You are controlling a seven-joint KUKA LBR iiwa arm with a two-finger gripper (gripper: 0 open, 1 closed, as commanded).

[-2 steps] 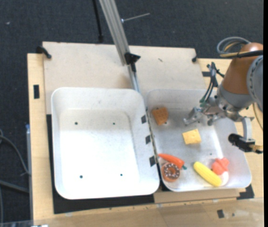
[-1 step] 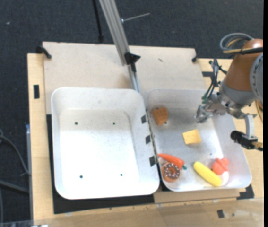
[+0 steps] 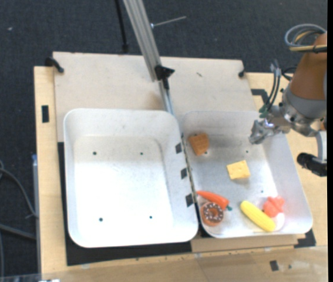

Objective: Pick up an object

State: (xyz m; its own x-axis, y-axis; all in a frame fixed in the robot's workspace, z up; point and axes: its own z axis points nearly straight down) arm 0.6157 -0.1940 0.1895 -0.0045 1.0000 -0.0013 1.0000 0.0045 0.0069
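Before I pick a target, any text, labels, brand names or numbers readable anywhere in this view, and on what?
None: no readable text shows in this view.
The toys in the right bin carry no lettering: brown piece, yellow block, carrot, donut, banana, red piece.
The left bin, the arm and its end effector show no markings either.

At the right edge of the frame, the arm [image 3: 310, 84] shows a rounded orange-brown band above a grey wrist section, with pale looped cables [image 3: 298, 37] arching over its top, thin dark wires running down its side, and a small metallic grey gripper [image 3: 261, 131] at its tip.
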